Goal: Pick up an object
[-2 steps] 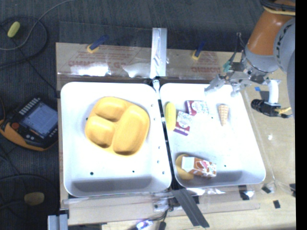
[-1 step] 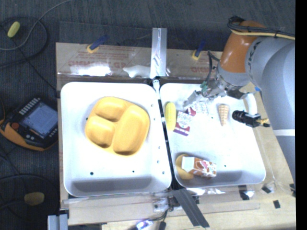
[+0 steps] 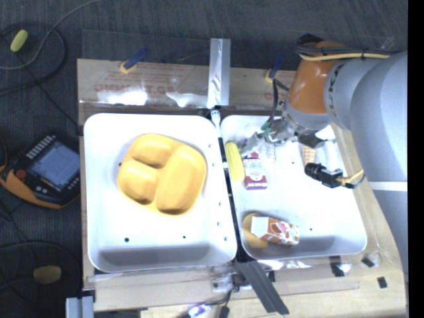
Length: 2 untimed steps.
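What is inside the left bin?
The left bin holds one large yellow lumpy object, lying near its middle. Whatever sits beneath that object is covered.

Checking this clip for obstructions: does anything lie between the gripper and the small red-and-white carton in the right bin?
Nothing visible does. The gripper hangs just up-right of the carton, with bare bin floor between; the banana lies off to the carton's left.

1 fixed camera looks down at a slant on the 2 shallow white plastic bins (image 3: 93, 177); the grey arm (image 3: 377, 111) enters from the frame's right.
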Available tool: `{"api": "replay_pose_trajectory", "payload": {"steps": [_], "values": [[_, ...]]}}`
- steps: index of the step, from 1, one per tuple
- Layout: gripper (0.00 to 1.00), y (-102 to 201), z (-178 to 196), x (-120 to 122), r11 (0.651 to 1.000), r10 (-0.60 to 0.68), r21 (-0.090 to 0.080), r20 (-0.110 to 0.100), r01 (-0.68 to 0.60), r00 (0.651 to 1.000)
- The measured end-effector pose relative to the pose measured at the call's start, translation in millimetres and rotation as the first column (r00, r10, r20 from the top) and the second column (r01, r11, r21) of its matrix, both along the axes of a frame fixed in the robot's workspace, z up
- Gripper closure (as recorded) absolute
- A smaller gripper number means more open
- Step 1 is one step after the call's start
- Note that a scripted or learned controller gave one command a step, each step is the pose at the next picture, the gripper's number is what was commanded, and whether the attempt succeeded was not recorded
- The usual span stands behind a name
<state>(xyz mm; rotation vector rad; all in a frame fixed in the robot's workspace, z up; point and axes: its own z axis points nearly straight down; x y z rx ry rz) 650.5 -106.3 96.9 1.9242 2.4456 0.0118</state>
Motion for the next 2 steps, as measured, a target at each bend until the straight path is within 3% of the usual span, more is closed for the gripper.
{"api": "replay_pose_trajectory", "payload": {"steps": [1,2], "values": [[1.00,2.6,10.7,2.8,1.000,0.002,0.005,0.003,-0.002,1.000],[1.00,91.0,99.2,18.7,0.999,0.043,0.012,-0.031,-0.043,0.999]]}}
